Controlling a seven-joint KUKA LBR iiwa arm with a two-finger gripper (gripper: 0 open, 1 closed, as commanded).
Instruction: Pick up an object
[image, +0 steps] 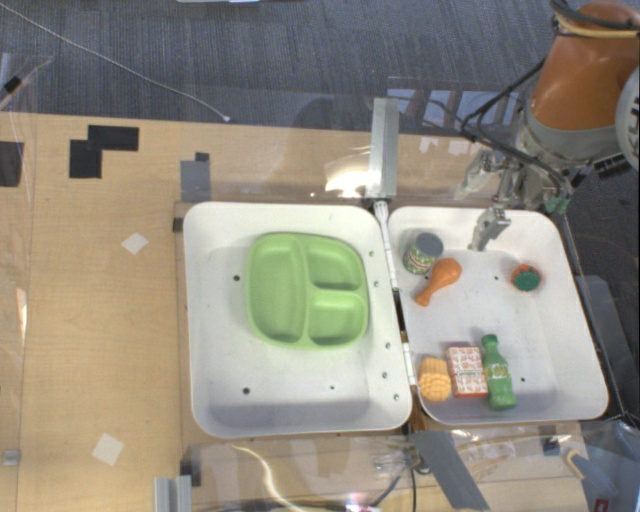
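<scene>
White plastic framed the scene: two shallow bins side by side on the wooden bench, as I watched remotely. My gripper (488, 228) hovered over the far edge of the right bin (560, 300), holding nothing that I could see; I could not tell how wide it stood. Below it lay a small can (423, 252) touching a toy drumstick (439, 280), with a red-and-green fruit (527, 278) apart to the right. Along the near wall sat a corn cob (434, 379), a small box (465, 370) and a green bottle (497, 373). A green divided tray (305, 289) occupied the left bin (215, 330).
</scene>
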